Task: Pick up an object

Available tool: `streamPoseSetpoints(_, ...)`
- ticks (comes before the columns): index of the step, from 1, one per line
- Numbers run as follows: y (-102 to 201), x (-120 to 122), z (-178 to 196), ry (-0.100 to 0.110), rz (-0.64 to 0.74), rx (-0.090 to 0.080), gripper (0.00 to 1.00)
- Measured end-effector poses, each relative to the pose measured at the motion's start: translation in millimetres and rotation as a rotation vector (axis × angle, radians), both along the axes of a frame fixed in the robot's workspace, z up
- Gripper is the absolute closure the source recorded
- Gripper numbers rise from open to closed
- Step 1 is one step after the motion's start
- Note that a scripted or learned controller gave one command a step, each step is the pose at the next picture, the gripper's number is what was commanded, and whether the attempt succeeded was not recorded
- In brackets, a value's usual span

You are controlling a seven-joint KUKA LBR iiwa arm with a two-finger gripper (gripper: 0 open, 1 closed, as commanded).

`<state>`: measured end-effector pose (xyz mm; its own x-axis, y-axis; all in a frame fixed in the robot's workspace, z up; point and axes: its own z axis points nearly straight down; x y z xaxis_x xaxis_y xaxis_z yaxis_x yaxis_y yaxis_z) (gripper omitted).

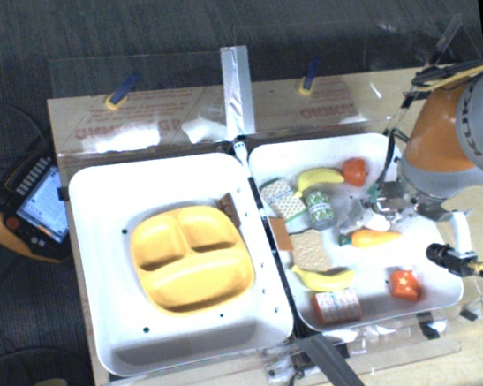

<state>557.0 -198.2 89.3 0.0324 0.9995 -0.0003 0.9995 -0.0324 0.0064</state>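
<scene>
Gripper [371, 211] low in the right bin [435, 299], near its right side, just above the orange carrot [374, 236]; cannot tell from this angle how it is set, and nothing visibly sits in it. Left bin [111, 340]: yellow divided tray [193, 257], centred. Right bin, left to right: checkered block [281, 198], bread slice [310, 250], lower banana [325, 278], labelled can [336, 306], green can [319, 206], upper banana [319, 176], red tomato [355, 171], the carrot, red pepper [403, 284]. Arm [449, 145] enters from right.
</scene>
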Motion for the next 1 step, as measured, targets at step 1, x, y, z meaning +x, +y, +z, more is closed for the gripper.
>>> streamPoseSetpoints(1,-0.4,1.4,8.9,-0.001,0.003,0.0,1.0)
